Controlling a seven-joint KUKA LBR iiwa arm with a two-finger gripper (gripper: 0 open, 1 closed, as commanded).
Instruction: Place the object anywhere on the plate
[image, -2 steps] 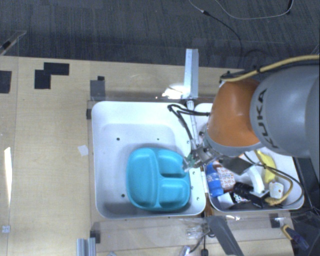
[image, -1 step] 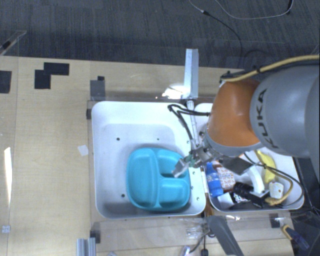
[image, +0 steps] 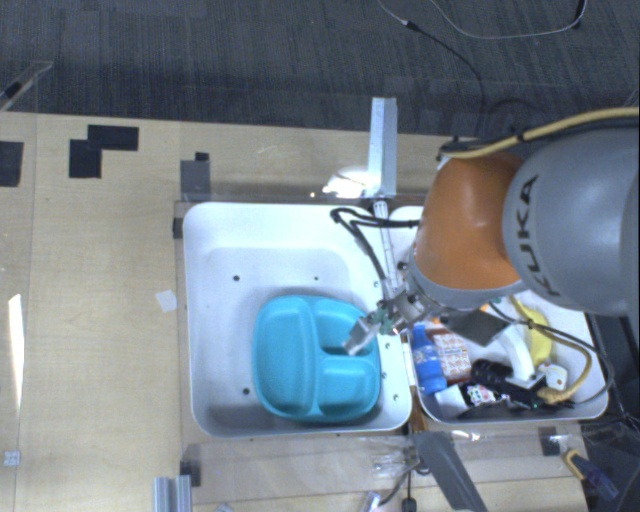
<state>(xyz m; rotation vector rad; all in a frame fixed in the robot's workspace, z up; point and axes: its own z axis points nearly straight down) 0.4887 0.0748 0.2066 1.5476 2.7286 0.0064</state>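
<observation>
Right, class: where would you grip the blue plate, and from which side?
Probably its raised rim, pinched from above on its view-left edge. The blue plate lies flat in the left bin, so only the rim offers a thin lip, and the claw crowds its right.

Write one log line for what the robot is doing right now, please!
gripper: over blue plate | plate: in left bin | right bin: cluttered

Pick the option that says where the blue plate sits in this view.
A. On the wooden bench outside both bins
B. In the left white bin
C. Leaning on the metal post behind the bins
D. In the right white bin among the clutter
B: the blue plate lies flat on the floor of the left white bin, while the packets and other objects are heaped in the right bin.
</observation>
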